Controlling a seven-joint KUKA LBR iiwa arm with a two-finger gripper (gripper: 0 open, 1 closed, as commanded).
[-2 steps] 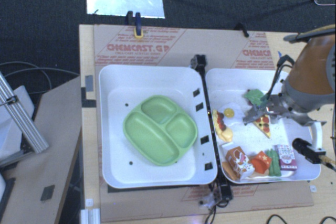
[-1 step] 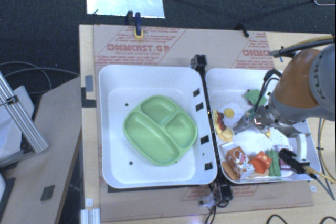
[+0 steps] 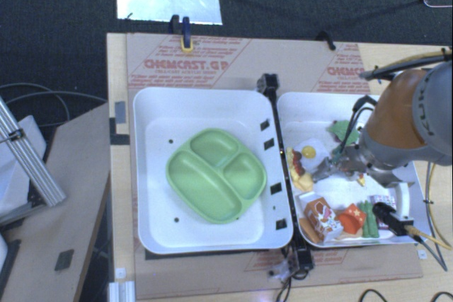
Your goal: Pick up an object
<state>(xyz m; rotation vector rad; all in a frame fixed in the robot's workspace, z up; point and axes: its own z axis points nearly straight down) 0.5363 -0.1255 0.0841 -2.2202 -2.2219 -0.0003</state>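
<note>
My gripper hangs low in the right bin, reaching in from the right, and its tip is near the bin's left side. Just to its left lie a yellow piece and a small dark red piece. A white toy fried egg lies just above the tip. A green leafy piece sits behind the arm. At the bin's front are a red and white carton, an orange-red piece and a green piece. I see nothing held.
The left bin holds a green divided plate. A black divider with clips runs between the bins. Beyond the bins lies brown board, with a blue and yellow clamp at its far edge.
</note>
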